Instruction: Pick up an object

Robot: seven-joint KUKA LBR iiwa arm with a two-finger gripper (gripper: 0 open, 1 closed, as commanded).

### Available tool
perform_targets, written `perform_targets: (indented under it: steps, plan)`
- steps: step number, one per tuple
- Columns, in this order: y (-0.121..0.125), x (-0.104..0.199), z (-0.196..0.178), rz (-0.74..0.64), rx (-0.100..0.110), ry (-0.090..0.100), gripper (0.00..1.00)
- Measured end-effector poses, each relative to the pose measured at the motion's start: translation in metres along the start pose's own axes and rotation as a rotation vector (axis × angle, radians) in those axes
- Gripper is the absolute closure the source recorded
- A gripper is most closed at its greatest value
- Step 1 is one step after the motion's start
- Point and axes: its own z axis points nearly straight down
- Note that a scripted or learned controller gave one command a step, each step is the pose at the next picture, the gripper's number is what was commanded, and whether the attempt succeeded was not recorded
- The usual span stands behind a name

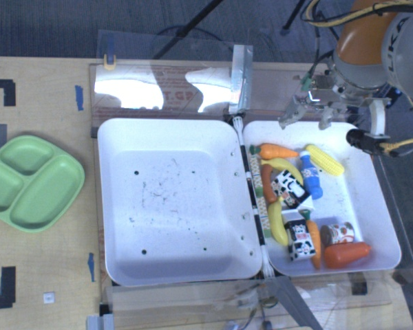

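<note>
The right bin [378, 205] holds a pile of toy food: an orange carrot [278, 152], a yellow corn cob [325, 159], a blue bottle [310, 176], two bananas [278, 223], two black-and-white cow-print cartons [289, 186], a small can [339, 234] and a red-orange pepper [344, 254]. My gripper [307, 119] hangs above the far edge of the right bin, its two fingers spread apart with nothing between them. It sits behind the carrot and corn, apart from every object.
The left bin [124, 184] sits beside the right one, with a metal divider post [240, 81] at the back between them. A green sectioned plate [32, 181] lies on the bench at far left. Cables trail from the arm at the upper right.
</note>
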Motion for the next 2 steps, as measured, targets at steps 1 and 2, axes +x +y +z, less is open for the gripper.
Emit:
perform_targets:
  steps: [1, 2]
  plan:
    - [-0.051, -0.038, 0.008, -0.068, 0.0, 0.0, 0.0]
    - [-0.043, -0.078, 0.085, 0.05, 0.0, 0.0, 0.0]
